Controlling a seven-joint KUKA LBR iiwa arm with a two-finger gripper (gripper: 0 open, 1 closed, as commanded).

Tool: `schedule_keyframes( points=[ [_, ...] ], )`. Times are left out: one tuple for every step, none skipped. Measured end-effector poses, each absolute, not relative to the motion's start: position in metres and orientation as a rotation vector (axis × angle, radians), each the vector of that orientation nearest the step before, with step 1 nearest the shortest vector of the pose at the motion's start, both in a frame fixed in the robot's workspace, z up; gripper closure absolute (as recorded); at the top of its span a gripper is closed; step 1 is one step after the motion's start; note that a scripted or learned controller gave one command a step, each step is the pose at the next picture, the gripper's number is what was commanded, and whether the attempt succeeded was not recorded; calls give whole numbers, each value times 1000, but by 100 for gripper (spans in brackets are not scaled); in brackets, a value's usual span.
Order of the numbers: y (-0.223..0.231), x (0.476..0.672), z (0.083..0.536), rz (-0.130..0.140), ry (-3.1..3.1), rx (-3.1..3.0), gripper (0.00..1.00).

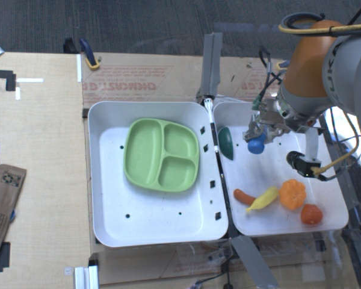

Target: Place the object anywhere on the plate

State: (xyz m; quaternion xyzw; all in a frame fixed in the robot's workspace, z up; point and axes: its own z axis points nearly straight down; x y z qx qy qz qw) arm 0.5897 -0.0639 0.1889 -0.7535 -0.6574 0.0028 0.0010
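Carrying two shallow white bins side by side, the desk (pixel 42 161) sets out the whole job: the left bin (pixel 108 221) holds the green divided plate (pixel 162 155), lying flat near its middle, and the right bin (pixel 331 221) holds the loose pieces. The arm (pixel 325 59) reaches in from the right, its gripper (pixel 257 136) low over the right bin's far left part. A small blue object (pixel 256 145) sits right at its tip and looks pinched between closed fingers, though the view is too coarse to be sure of the hold. A dark green piece (pixel 225 142) rests against the dividing wall just beside it. Nearer the front lie a yellow banana (pixel 262 198), an orange (pixel 292 194), a red-orange carrot (pixel 243 194) and a small red fruit (pixel 311 214). A shallow grip on something so small and round could let it slip during the lift, or it could catch the wall between the bins on the way across.
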Motion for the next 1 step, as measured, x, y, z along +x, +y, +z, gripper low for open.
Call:
schedule_keyframes(
  points=[
    [17,635,189,6,-2345,-2088,100]
  ],
)
